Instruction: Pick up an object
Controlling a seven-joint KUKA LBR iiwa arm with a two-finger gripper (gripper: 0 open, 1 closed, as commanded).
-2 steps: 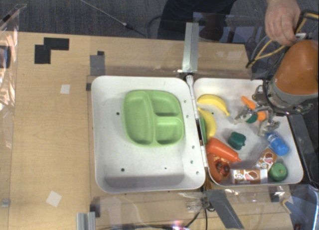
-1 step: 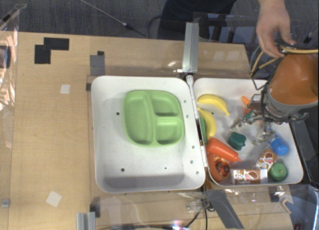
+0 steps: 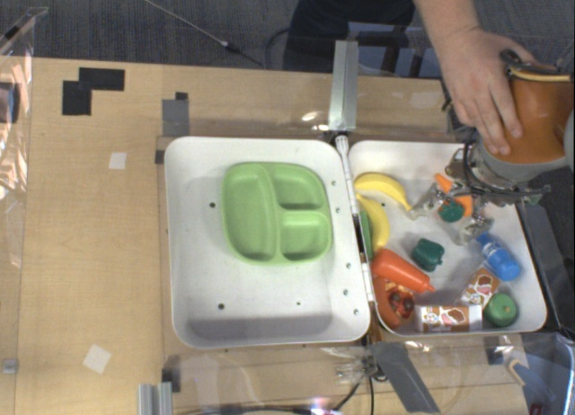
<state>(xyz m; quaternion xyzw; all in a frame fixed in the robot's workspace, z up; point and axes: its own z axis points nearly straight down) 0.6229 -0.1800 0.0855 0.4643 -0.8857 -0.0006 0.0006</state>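
Overhead view: pincer (image 3: 454,207) low in the right bin (image 3: 530,314), near its upper edge, fingers spread apart with a small teal-and-orange object (image 3: 452,209) between them, though cannot tell if touching. Person's hand (image 3: 485,90) resting on the orange band (image 3: 539,117) above. Banana (image 3: 382,190) just left, teal block (image 3: 429,252) below, blue bottle (image 3: 497,257) to the right. Green divided plate (image 3: 274,211) lying in the left bin (image 3: 193,314).
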